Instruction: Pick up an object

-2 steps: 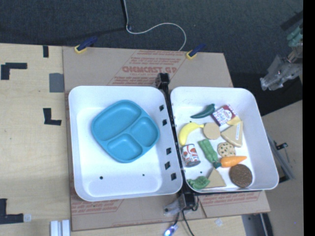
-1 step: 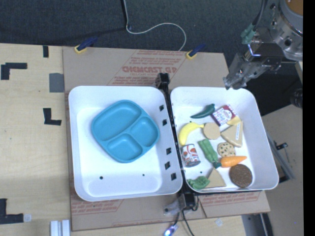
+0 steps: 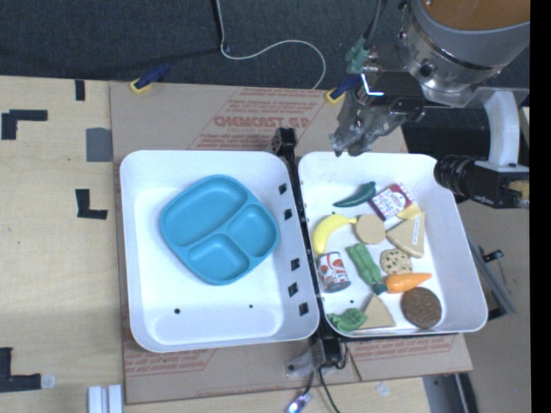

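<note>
Two white bins fill most of my view, side by side on a sheet of cardboard (image 3: 258, 114). The left bin (image 3: 146, 317) carries a blue divided plate (image 3: 219, 229), lying flat near its middle. The right bin (image 3: 456, 265) holds all the toy food. The arm (image 3: 469, 20) comes in from the upper right, its orange band at the top edge of my feed, and the gripper (image 3: 351, 140) hangs over the far rim of the right bin, near the corner by the divider. I cannot tell how its jaws stand; they blur into dark metal from here, and I see nothing between them.

Going down in size among the toys: a yellow banana (image 3: 330, 229) lies just right of the divider, with a green cucumber (image 3: 365, 265) below it. A brown round cookie (image 3: 421, 306) sits near the front right corner, beside a tan wedge (image 3: 377, 311). An orange carrot (image 3: 406, 281) lies between the cookie and a pale cheese slice (image 3: 411, 233). A red can (image 3: 333, 271) rests against the cucumber's left. A dark green pepper (image 3: 355, 196) is the piece nearest the gripper, and a maroon packet (image 3: 388, 201) lies just to its right. A small leafy green piece (image 3: 348, 320) sits at the front rim.
</note>
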`<state>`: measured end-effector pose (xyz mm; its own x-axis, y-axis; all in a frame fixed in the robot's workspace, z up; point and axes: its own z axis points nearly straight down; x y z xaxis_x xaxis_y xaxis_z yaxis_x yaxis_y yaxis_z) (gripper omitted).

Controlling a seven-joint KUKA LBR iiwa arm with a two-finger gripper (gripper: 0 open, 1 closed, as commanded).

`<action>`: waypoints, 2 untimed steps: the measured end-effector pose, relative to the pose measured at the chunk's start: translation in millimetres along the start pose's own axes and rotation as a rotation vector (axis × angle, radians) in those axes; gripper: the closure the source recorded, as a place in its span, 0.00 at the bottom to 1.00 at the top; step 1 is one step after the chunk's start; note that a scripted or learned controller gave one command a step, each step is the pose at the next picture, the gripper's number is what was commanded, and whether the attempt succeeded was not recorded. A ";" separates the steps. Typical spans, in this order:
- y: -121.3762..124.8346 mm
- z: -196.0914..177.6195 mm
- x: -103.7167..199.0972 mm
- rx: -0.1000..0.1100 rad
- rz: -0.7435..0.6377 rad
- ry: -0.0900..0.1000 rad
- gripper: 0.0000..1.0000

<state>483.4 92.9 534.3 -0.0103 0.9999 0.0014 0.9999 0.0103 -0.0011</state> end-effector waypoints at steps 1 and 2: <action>0.5 5.4 56.7 0.001 0.004 -0.001 1.00; 1.7 0.4 143.5 0.000 -0.001 0.000 1.00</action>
<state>483.6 236.5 534.0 -0.0108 0.9999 0.0015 0.9999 0.0108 -0.0014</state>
